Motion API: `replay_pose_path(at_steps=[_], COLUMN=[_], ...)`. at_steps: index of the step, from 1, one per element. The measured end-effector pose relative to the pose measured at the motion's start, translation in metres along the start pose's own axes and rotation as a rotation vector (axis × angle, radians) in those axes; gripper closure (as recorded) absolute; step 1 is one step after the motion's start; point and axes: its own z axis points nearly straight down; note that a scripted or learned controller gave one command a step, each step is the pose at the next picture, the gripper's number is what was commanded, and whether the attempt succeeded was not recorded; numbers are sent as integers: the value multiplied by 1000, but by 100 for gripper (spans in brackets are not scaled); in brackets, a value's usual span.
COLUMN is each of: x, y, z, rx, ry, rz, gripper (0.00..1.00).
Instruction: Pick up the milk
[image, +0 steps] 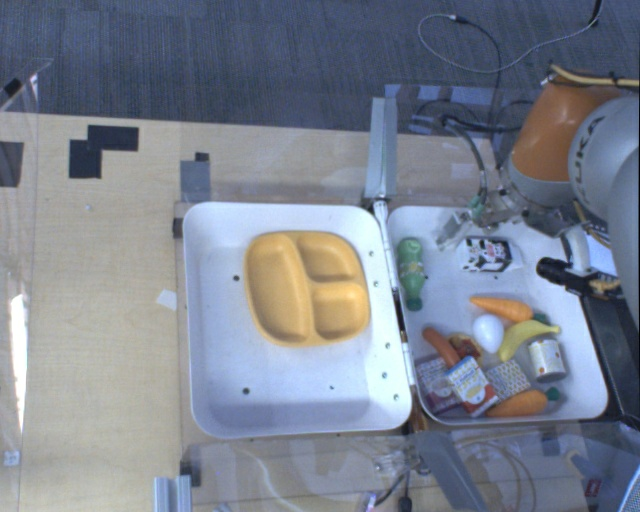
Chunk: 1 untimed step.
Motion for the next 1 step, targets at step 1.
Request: replay_pose_path(at_steps=[1], x=[-56], y=[-40], z=[25], rx=[24], ry=[15], rz=[11], gripper=[0])
